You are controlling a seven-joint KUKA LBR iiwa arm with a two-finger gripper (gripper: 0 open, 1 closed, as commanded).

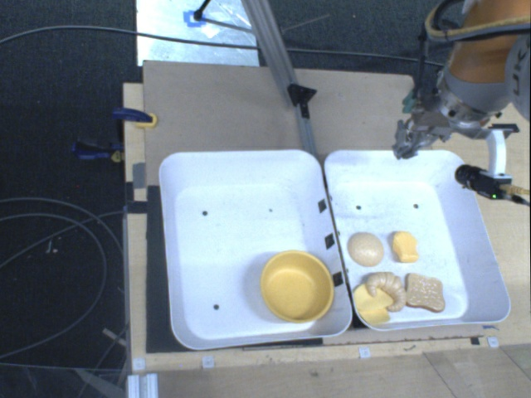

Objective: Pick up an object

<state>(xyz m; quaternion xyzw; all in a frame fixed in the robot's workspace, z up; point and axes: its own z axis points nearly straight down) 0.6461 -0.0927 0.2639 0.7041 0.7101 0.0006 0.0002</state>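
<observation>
Likely light, stiff, smooth toy foods: round bun [365, 249] and cheese cube [404, 246] easiest, pinched across the middle. End effector [406, 146] above right bin's [473, 222] far rim; open or closed, cannot tell.

No legible text or markings.

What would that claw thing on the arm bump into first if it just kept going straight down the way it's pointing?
Most likely the right bin, at its far rim or the bare floor just inside. The gripper hangs over that far edge, well away from the food pieces near the front. Depth is hard to judge, so it could meet the bench just behind.
</observation>
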